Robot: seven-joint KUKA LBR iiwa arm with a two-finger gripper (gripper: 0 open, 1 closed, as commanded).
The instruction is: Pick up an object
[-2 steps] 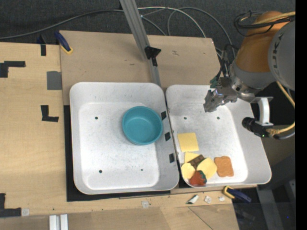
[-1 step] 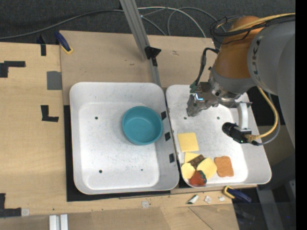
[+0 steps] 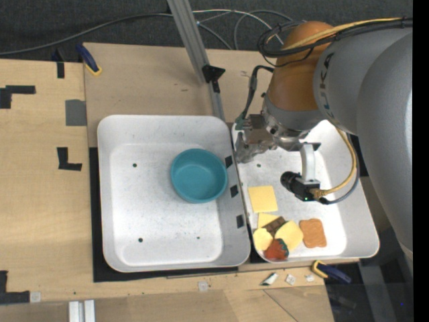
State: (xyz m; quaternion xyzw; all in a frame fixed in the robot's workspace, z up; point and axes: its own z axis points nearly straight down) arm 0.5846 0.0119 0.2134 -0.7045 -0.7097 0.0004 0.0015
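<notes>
A teal bowl (image 3: 198,174) sits in the left bin (image 3: 127,180), near its right side. In the right bin (image 3: 348,240) lie a pale yellow square slab (image 3: 263,198), a yellow piece with a dark patch (image 3: 269,224), another yellow piece (image 3: 290,233), a red item (image 3: 275,249) and an orange-brown slab (image 3: 312,233). My gripper (image 3: 251,146) hangs over the right bin's upper left corner, above the yellow square slab. I see nothing between its fingers.
A grey metal pole (image 3: 194,45) slants up from between the bins. Cables run along the back of the bench. A black fitting (image 3: 298,184) on the arm hangs over the right bin. Blue-and-yellow clips (image 3: 90,60) sit at bench corners.
</notes>
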